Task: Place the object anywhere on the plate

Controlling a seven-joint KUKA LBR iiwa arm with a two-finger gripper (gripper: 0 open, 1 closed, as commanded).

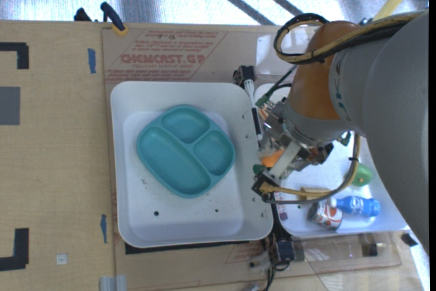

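Note:
A teal plate with three compartments lies in the left white bin, and nothing rests on it. My gripper hangs over the divide between the two bins, just right of the plate. A small orange thing with a green end shows right at the gripper. Whether it is gripped or lies underneath is unclear. The arm's grey and orange body hides most of the right bin.
At the front of the right bin lie a blue and white bottle, a red and white can, a green thing and a thin yellow stick. Brown cardboard covers the bench to the left.

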